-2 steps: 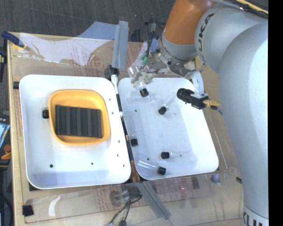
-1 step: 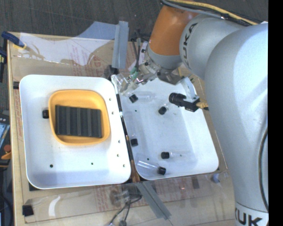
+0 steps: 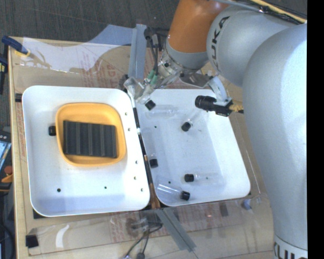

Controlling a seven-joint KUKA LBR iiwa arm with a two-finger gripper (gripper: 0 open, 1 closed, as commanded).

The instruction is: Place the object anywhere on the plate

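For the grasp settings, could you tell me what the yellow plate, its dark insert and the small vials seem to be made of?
Yellow plate: probably moulded plastic, going by its smooth, satiny, rounded rim. Dark insert: matte grey with ribs, perhaps rubber or plastic. Vials: clear glass or plastic, nearly see-through against the white bin, with black caps.

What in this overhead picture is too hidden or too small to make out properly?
- Tool: small and cluttered at the right bin's top-left corner; its finger state is unreadable.
- Clear vials with black caps: too small and transparent to count.
- Dark ribbed item on the yellow plate: identity unclear.
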